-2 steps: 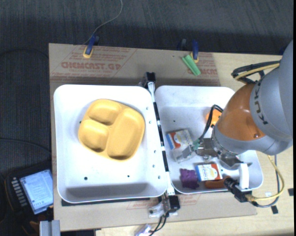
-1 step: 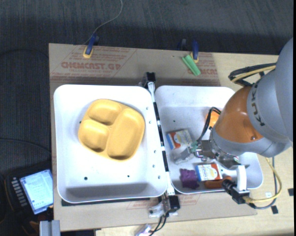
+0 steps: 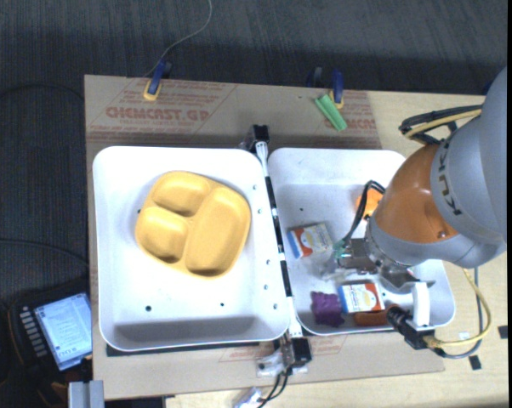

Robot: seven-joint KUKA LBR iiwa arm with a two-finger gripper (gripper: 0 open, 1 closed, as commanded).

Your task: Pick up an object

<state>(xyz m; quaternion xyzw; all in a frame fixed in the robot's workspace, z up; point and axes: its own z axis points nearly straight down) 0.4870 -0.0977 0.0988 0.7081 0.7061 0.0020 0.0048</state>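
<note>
Camera view: shows grey arm with orange band over right bin. Gripper grip state: cannot tell. Just left of wrist, small flat carton, glossy, slightly tilted; below it another carton; lower left, soft purple lump.

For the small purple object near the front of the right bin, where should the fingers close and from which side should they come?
Judging from this view, come straight down on the purple object and close across its narrower, left-to-right width. It sits low and lumpy, free on its left, with the orange-and-white packet close on its right and the bin's front wall just behind, so a sideways approach looks cramped.
</note>
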